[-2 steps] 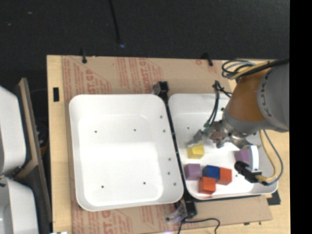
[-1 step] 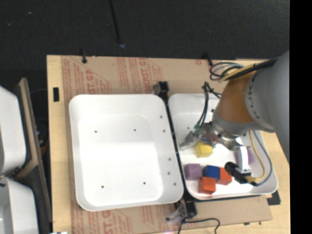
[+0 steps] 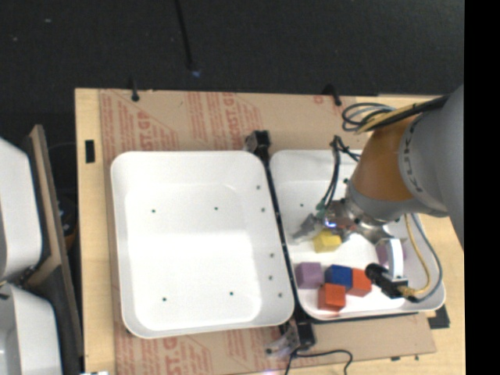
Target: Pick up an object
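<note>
My gripper [image 3: 322, 223] hangs low inside the right bin [image 3: 300, 162], near its middle. A yellow block [image 3: 328, 242] lies directly beneath and slightly in front of it, partly covered by the gripper body; I cannot see whether they touch. Toward the bin's front lie a purple block [image 3: 310, 273], a blue block [image 3: 339, 275] and two orange-red blocks [image 3: 332, 296] [image 3: 361, 282]. The grey arm with its orange band [image 3: 379, 170] covers the bin's right and back part.
The left white bin [image 3: 119, 180] stands beside the right one, their walls meeting at a narrow divider [image 3: 275, 209]. Cables and a black connector [image 3: 384, 278] trail off the wrist over the right bin's front right corner.
</note>
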